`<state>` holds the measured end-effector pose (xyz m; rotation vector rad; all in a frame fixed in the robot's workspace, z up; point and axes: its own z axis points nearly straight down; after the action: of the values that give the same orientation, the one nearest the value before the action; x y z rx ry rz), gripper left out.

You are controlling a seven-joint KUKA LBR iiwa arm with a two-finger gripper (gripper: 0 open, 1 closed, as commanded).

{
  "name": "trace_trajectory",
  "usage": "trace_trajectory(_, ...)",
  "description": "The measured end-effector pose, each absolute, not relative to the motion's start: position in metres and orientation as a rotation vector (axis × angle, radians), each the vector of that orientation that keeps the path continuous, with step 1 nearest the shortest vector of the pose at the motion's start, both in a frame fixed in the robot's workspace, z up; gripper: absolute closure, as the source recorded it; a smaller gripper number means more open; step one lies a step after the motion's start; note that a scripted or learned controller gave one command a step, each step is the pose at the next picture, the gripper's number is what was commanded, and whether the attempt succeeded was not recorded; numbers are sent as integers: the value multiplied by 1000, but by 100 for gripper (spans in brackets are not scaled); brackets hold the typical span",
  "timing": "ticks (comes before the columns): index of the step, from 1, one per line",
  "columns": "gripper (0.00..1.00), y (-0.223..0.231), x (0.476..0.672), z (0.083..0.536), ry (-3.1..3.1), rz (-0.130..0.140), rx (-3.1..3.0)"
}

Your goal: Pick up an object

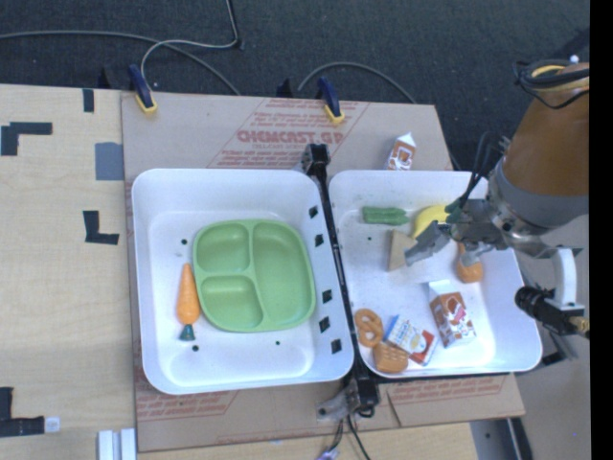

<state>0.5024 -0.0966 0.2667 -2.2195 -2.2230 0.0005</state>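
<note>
My gripper [446, 247] hangs low over the right bin [508, 353], near its upper right part. Close around it lie a yellow piece [427, 220], a tan wedge block [397, 249] and a small orange piece [469, 272]. A green pod-shaped item [385, 216] rests left of the yellow piece. Toward the bin's front are a red snack packet [451, 318], a blue and white packet [403, 333], a pretzel [367, 326] and an orange biscuit [390, 357]. I see nothing held in the gripper.
The left bin [153, 353] holds a green divided plate [254, 274] and a carrot [188, 295] along its left side. A small carton [403, 151] lies on the cardboard behind the right bin. Black clips line the wall between the bins.
</note>
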Motion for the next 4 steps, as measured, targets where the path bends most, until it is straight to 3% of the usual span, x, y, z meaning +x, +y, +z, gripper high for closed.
trace_trajectory(1,0,-162,533,210,-2220,3,-2221)
trace_trajectory(2,0,-213,506,142,-2219,3,-2220)
trace_trajectory(3,0,-187,484,86,-2222,-1,-2223)
trace_trajectory(4,100,-187,485,96,-2224,-2,-2224)
